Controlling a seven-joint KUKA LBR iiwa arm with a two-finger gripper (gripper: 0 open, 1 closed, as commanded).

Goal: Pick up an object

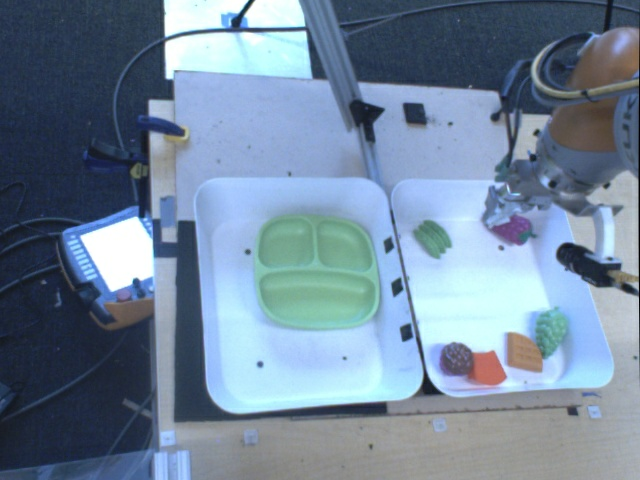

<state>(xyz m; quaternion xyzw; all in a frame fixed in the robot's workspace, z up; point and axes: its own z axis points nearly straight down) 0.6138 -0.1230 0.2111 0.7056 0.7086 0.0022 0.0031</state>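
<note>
One arm is reaching for a toy in the right bin [590, 368].
The gripper [505, 211] is hovering at the purple toy [514, 231] on the bin's far right; its grip cannot be told, so it should be centring over the toy before lifting straight up.

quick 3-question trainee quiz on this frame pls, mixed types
1. True or false: the green three-compartment plastic plate lies in the left white bin.
2. Which item is nearest the gripper? A) green pea pod B) magenta toy piece C) green grape bunch
3. Fill in: the brown round toy sits directly beside the ___ wedge-shaped block.

Key: 1 true; 2 B; 3 orange-red
</note>
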